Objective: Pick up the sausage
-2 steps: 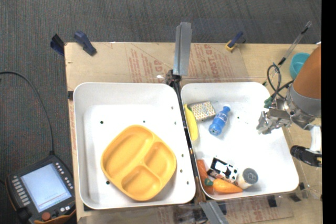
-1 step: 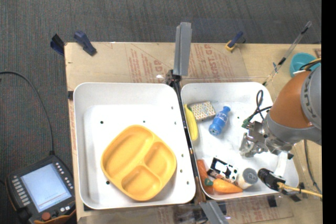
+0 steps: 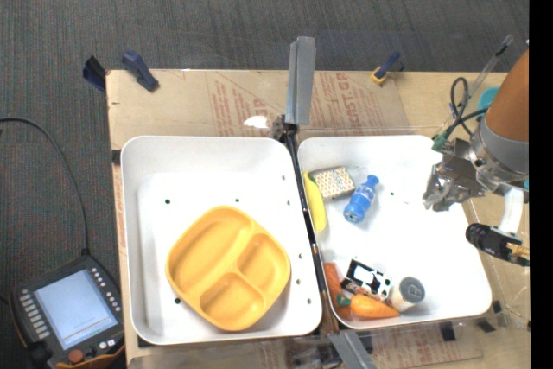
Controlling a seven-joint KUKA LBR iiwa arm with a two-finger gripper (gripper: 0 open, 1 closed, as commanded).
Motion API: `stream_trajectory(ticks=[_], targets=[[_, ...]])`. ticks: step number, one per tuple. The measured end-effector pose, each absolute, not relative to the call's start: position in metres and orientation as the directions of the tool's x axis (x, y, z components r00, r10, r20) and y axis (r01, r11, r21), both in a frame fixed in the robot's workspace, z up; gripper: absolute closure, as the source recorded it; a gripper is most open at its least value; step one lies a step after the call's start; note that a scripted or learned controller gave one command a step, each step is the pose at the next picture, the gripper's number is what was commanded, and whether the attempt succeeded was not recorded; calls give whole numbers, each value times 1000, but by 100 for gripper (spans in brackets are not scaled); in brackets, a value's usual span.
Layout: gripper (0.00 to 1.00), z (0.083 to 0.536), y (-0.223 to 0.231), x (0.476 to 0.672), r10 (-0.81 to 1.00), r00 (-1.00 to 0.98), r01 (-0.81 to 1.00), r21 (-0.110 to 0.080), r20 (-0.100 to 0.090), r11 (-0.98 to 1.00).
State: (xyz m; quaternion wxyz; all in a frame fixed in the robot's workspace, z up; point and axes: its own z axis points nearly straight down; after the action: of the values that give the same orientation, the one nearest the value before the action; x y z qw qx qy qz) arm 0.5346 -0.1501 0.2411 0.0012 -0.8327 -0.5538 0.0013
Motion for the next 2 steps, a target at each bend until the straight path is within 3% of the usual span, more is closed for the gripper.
stream_trajectory(ticks=[1,2], targets=[[100,127,-159,514,786,618,786,-9,-2,-618],[100,266,-146,541,845,534,845,-3,-1,-534]])
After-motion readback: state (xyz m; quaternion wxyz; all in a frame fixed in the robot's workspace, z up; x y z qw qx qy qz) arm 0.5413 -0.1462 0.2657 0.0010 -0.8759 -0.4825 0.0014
